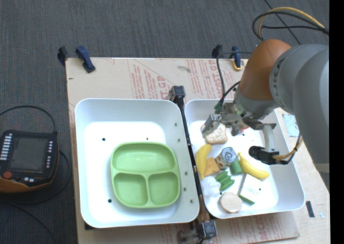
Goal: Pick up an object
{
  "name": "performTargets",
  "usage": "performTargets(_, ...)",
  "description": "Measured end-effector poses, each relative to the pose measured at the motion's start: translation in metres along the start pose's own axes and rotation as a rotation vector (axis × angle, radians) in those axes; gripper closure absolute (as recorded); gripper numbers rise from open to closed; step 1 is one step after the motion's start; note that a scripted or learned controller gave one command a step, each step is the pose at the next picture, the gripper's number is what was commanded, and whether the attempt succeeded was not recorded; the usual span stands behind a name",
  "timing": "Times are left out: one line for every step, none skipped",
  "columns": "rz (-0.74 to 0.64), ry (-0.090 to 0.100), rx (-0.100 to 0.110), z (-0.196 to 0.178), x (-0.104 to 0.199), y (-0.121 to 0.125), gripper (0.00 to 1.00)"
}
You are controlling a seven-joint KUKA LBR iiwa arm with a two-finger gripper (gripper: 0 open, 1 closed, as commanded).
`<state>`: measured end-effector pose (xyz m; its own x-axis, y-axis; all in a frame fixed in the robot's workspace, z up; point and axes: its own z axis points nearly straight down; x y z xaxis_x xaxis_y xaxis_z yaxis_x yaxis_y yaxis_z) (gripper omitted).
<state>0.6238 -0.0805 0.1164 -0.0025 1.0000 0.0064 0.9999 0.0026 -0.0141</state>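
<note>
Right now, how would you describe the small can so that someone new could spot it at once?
Look in the right bin, the one crowded with toy food. In the middle of the pile, between two bananas, lies the can, just below the gripper. It is the only shiny metal thing there, showing a round silver top.

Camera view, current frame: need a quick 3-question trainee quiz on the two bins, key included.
1. True or false: the green divided tray lies in the right bin.
2. Which item lies directly under the gripper? A) the bread slice B) the small can C) the round cracker
3. Fill in: two ___ lie in the right bin, one left of the small can, one right of it.

Key: 1 false, it lies in the left bin. 2 A. 3 bananas.
</note>
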Motion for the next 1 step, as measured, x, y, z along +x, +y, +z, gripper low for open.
performTargets(0.002, -0.006, -0.01, 0.0296, -0.0075, -0.0004, 0.0)
